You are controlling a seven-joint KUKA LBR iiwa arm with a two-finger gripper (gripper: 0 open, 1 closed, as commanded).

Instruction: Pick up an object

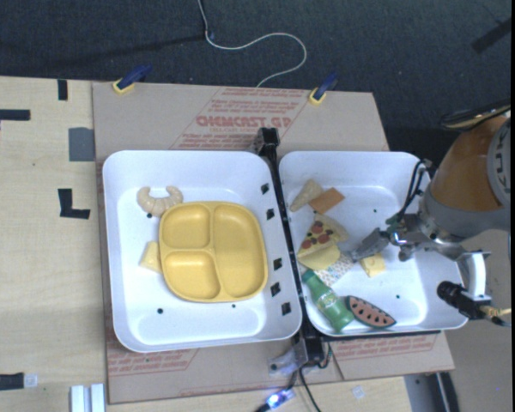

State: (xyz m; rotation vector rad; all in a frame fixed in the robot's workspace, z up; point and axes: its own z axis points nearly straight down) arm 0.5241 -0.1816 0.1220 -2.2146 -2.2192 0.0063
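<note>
My gripper hangs low in the right bin, near its middle, with the arm coming in from the right. Its tip is just above a small yellow cheese cube and right of a pizza slice lying on a yellow cheese wedge. I see nothing held in it. A green bottle and a watermelon slice lie near the bin's front. A tan wedge and an orange toast piece lie at the back left.
The left bin holds a yellow divided plate, a croissant behind it and a yellow wedge at its left. A black divider separates the bins. A white cable crosses the bench behind.
</note>
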